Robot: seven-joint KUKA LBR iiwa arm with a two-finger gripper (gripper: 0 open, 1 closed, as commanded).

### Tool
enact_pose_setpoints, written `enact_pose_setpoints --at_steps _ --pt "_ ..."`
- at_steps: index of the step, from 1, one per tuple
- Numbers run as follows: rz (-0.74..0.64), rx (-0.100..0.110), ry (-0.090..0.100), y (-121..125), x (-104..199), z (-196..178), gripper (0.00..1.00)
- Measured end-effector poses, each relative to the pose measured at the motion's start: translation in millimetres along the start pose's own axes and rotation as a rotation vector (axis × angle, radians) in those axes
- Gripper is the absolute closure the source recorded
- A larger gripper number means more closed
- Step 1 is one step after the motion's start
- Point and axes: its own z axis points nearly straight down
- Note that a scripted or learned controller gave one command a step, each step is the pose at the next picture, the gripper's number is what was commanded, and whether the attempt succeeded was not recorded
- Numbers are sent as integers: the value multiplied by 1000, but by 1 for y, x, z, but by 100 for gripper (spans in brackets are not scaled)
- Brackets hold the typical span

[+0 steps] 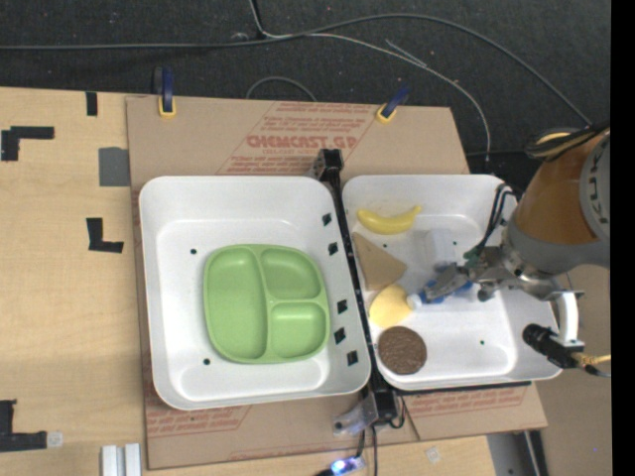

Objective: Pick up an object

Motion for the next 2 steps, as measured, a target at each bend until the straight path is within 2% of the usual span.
enact_pose_setpoints --at_steps 1,2 --pt "-2 0 2 0 1 -11 100" --pt "-2 -6 1 2 6 -54 100"
